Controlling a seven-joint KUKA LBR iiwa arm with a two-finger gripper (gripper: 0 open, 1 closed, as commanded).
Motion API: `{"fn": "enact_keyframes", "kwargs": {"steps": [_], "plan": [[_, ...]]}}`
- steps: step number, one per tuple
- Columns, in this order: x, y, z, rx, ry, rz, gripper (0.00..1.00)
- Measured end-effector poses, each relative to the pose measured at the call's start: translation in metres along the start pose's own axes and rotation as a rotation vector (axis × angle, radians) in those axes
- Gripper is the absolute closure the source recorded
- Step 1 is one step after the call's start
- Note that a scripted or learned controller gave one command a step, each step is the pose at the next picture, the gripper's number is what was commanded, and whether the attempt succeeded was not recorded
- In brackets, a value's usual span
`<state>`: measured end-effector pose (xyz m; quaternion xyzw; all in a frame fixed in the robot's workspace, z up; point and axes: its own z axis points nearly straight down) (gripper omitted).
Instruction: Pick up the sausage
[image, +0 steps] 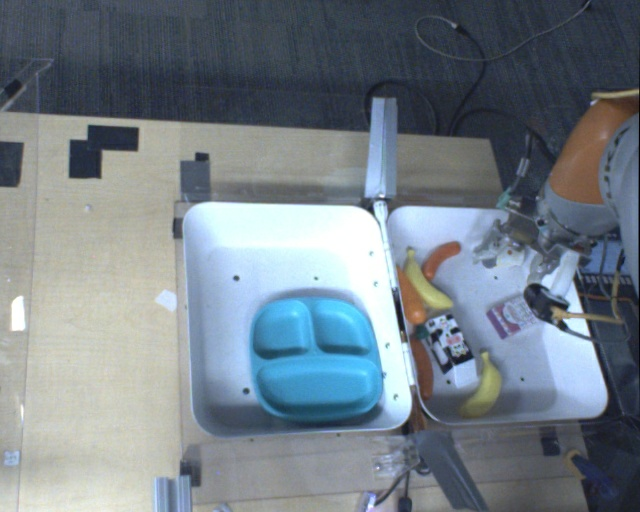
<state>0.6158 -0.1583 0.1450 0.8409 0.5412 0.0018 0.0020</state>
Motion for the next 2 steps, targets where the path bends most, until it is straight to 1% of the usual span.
{"fn": "enact_keyframes", "kwargs": {"steps": [1,2], "plan": [[0.038,-0.042,0.016,0.004,-0.001,0.066,0.0],[0.075,0.015,0.058,-0.001,0.001,-0.078,0.0]]}}
